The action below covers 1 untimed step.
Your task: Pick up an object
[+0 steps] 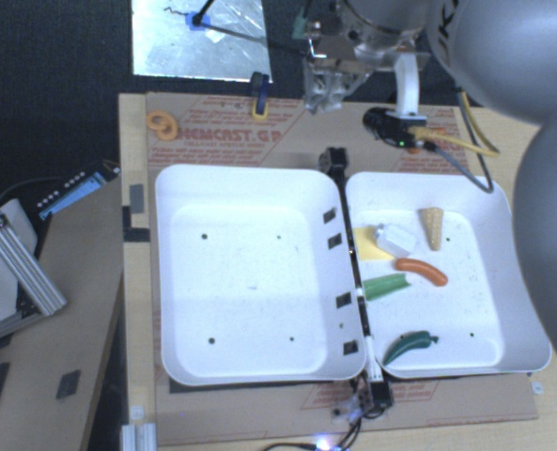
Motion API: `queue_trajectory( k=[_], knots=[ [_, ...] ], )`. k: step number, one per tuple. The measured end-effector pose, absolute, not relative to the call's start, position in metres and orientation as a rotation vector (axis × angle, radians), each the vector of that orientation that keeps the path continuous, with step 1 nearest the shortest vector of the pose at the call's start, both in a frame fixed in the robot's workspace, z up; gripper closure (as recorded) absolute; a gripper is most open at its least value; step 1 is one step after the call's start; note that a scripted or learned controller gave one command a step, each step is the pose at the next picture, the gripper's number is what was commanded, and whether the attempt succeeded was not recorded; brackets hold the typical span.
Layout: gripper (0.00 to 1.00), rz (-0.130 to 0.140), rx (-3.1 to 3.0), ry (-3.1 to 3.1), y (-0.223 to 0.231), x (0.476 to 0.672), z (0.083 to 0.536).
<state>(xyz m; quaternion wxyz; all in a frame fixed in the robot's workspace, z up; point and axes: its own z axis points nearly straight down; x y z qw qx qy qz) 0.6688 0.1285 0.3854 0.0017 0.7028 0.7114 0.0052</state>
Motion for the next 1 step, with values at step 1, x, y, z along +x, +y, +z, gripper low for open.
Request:
queue_trajectory(
  k=[1],
  knots=[
    [1.00, 0.000, 2.210, 2.240, 0.2279, 0.6665, 0.3238]
  ],
)
